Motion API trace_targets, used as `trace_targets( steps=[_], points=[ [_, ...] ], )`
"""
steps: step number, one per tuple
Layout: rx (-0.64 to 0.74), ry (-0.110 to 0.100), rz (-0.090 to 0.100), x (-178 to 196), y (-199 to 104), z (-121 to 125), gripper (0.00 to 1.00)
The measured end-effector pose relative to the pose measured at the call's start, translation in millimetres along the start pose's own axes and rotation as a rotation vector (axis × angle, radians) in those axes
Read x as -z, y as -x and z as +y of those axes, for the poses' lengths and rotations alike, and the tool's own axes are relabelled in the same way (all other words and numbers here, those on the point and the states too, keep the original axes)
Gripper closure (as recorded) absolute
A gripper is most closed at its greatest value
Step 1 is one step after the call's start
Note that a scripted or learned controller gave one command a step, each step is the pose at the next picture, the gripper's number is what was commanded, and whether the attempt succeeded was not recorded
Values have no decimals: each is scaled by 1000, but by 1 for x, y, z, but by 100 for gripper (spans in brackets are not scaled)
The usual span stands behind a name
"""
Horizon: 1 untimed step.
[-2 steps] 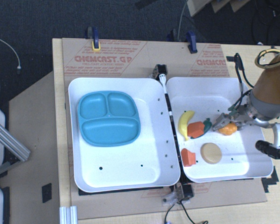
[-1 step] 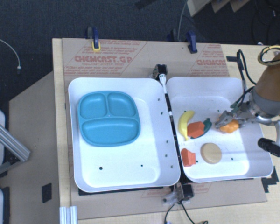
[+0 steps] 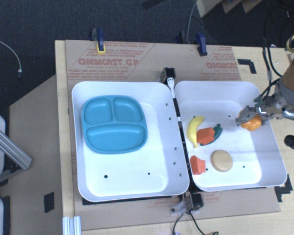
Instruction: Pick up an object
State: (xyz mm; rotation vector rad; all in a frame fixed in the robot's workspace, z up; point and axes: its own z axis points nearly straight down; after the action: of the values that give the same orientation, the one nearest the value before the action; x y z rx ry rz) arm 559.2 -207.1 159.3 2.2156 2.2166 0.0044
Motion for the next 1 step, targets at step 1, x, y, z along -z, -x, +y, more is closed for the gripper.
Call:
trace_targets(
  steps=[1],
  points=[
    [2, 0, 0, 53, -6, 10, 100]
  ],
)
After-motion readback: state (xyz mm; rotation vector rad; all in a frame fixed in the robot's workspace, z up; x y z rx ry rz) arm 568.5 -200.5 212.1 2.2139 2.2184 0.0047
